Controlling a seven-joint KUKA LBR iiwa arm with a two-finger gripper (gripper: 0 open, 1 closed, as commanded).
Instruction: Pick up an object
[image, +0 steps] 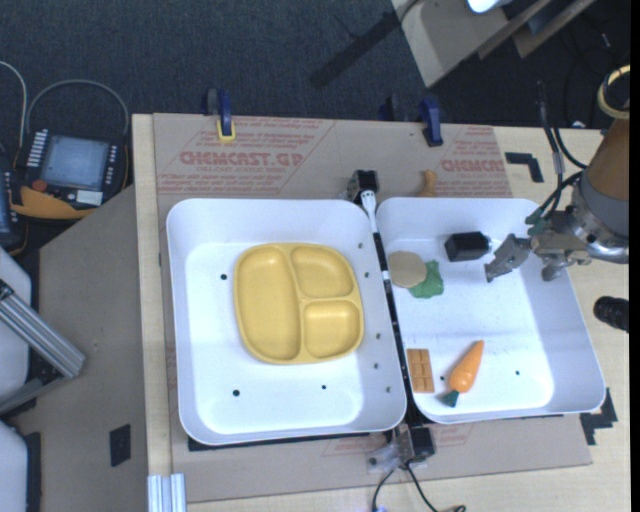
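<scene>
The right bin (560, 330) holds several small items: a black block (466, 245) near its back, a tan round disc (405, 268) touching a green piece (431, 282) at the left wall, an orange carrot (466, 366) and an orange waffle-like bar (421, 370) at the front left. My gripper (525, 266) hangs over the bin's back right part, just right of the black block and apart from it. It is open, with nothing between its fingers.
The left bin (195, 300) carries a yellow divided plate (298, 300) in its middle. A ridge where the two bins meet runs between them. Cables and the arm's wrist crowd the right edge. White floor shows around the carrot.
</scene>
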